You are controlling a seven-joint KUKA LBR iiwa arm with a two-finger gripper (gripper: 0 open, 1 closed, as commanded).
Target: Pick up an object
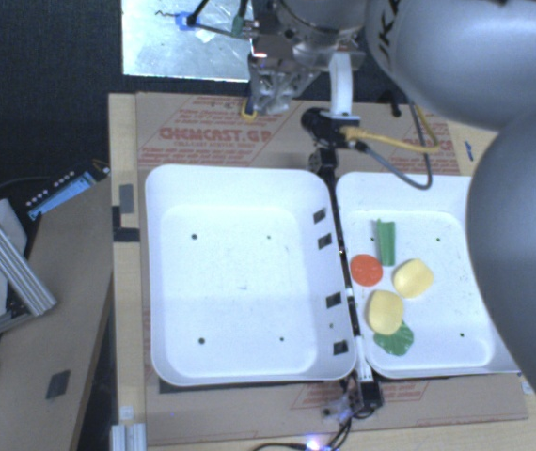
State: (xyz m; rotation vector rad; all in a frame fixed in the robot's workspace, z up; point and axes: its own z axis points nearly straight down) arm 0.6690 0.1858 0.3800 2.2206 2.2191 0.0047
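Right bin (437, 207), near its left wall: green stick (385, 242), upright in view; orange-red disc (367, 271); two yellow lumps (413, 277) (386, 311); green leaf-shaped piece (395, 340) touching the lower lump. All look like light, rigid, smooth plastic toys, likely slippery. Best hold, by judgement: the green stick across its narrow width. Left bin (240, 186) beside it. Gripper (270, 97) hangs beyond the bins' far edge, well apart from every item; whether its fingers are spread or pressed together cannot be told.

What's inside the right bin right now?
The right bin holds a green stick, an orange-red disc, two yellow pieces and a green leafy piece. The arm covers the bin's right side.
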